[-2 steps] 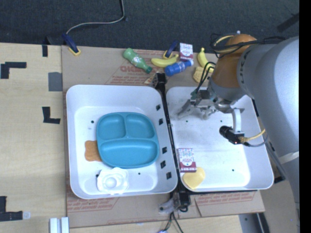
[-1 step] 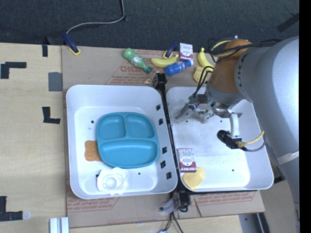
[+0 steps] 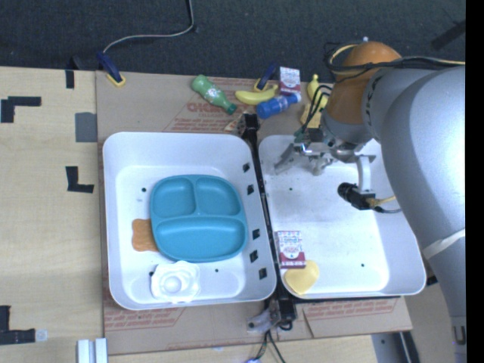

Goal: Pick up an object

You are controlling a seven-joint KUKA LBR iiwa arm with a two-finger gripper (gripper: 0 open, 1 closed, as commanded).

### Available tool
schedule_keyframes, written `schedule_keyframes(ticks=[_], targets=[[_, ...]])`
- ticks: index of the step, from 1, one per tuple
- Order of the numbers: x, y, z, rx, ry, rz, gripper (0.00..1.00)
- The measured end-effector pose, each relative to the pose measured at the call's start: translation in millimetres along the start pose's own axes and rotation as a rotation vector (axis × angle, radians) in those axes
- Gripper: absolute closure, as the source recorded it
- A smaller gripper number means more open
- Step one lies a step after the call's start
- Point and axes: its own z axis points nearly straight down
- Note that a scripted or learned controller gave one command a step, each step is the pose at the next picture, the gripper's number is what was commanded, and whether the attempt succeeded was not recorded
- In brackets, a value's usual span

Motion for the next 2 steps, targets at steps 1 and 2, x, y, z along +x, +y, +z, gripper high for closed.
schedule_keyframes(ticks=[1,2], targets=[[11,-25,0,0.002,-0.001,0.002,0.00],[-1,0,0,0.000,0.001,0.000,0.00]])
